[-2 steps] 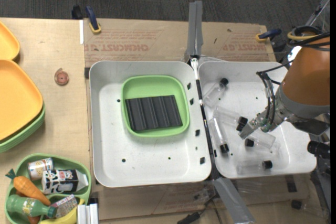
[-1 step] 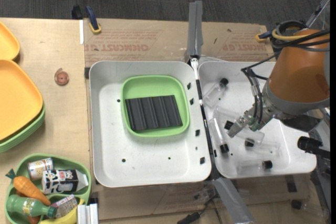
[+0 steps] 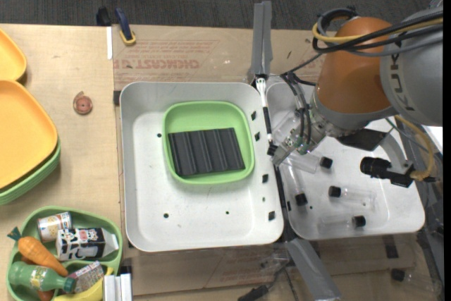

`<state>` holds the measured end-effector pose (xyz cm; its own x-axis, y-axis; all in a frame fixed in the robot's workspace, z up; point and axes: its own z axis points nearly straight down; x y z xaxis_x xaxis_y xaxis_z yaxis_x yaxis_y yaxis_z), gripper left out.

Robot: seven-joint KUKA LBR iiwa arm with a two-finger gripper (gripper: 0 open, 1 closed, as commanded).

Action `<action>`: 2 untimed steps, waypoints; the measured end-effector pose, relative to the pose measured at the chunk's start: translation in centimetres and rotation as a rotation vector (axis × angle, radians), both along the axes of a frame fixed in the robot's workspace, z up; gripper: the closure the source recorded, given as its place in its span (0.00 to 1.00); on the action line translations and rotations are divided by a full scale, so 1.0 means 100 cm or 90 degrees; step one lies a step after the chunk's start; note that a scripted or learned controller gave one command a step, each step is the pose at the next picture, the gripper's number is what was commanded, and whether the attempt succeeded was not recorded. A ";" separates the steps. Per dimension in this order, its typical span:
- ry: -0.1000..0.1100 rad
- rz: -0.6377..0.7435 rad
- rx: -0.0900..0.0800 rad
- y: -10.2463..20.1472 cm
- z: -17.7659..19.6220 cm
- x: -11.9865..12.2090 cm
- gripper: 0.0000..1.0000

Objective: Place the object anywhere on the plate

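Claw [image 3: 294, 144] sat low in right bin [image 3: 394, 222]; couldn't tell its opening or any hold, possibly nothing. Object unclear. Best: confirm grip w/ a lift, then carry over green plate [image 3: 208, 116] in left bin [image 3: 141, 173].

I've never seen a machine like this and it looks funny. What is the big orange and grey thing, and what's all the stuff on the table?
The big orange and grey thing is a robot arm. A computer program moves it. The picture is taken by one camera up above the bench, looking down at a slant, and the arm reaches in from the right.

On the bench sit two shallow white bins. The left bin holds a square green plate with a dark grey ridged block lying on it. The arm leans over the right bin, where some small black bits lie. Its gripper, the robot's hand, is hard to make out here, so I can't tell if it holds anything.

On the left are orange and green plates and a green bowl of toy food, including a carrot.
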<state>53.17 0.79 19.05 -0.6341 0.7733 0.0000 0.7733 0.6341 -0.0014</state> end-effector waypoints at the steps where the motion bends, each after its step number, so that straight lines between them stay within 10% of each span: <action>1: 0.000 -0.001 0.000 0.000 0.000 0.000 0.00; 2: 0.000 -0.158 -0.001 0.069 0.000 -0.007 0.00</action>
